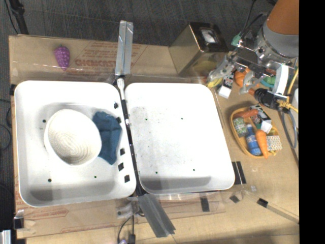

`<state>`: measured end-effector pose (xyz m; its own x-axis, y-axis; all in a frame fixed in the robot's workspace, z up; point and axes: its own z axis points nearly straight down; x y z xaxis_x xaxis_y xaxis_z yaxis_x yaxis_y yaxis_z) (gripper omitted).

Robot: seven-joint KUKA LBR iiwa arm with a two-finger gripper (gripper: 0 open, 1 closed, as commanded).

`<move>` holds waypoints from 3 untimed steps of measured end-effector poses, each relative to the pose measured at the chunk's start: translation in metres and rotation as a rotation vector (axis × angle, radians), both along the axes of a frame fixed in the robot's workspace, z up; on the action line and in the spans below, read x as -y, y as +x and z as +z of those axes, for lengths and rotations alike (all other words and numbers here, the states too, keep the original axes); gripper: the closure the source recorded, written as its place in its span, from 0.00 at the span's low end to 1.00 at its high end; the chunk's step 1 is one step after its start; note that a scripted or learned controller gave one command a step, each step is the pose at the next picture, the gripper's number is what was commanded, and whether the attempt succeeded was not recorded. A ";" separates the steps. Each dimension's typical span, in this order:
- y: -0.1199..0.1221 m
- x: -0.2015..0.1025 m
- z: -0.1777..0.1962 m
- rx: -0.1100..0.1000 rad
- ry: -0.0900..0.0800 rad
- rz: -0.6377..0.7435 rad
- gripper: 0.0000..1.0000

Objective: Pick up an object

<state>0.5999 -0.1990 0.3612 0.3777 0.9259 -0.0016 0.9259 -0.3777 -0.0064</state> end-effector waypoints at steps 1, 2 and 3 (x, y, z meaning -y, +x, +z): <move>0.031 -0.010 0.055 0.005 -0.003 -0.538 0.00; -0.004 0.010 0.080 0.004 -0.005 -0.766 0.00; 0.041 0.009 0.080 0.002 -0.005 -0.973 0.00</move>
<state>0.6407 -0.2081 0.4408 0.9779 0.2090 -0.0026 0.2090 -0.9779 -0.0016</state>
